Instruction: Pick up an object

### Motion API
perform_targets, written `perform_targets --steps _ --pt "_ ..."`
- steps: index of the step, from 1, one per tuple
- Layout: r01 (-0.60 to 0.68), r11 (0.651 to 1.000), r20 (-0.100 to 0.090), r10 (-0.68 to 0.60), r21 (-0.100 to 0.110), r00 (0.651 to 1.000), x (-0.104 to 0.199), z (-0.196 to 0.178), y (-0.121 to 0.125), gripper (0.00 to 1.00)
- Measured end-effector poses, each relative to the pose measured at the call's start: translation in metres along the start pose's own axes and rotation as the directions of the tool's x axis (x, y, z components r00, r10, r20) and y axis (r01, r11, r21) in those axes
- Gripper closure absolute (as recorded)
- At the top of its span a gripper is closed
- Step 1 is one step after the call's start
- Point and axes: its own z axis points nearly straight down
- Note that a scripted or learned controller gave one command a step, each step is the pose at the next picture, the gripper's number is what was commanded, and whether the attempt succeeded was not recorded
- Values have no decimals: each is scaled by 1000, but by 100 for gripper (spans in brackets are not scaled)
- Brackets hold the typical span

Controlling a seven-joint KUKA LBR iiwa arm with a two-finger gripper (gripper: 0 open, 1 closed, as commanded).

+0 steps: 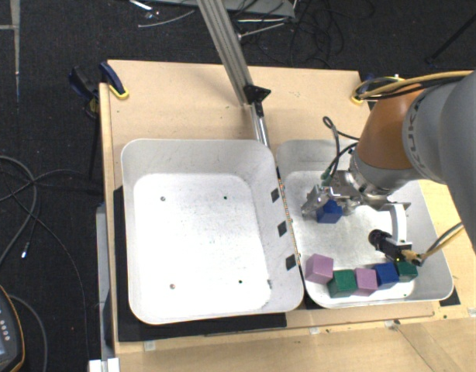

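My gripper (325, 206) hangs over the upper left part of the right bin (300, 157). A small dark blue block (329, 212) sits between its grey fingers (312, 205), and the gripper is shut on it. I cannot tell whether the block rests on the bin floor or is just off it. Along the bin's front wall lie a purple block (319, 267), a green block (343, 283), a pink-purple block (367, 279), another blue block (386, 273) and a small green block (407, 269).
The left bin (137, 208) lies beside the right one, sharing a middle wall (284, 231). A black cable end (382, 242) hangs off the arm above the row of blocks. A metal pole (230, 45) slants in from the back.
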Motion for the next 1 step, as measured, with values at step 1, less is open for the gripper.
perform_targets --steps 1 --pt "0 1000 0 0 -5 1000 0 -14 1 100"
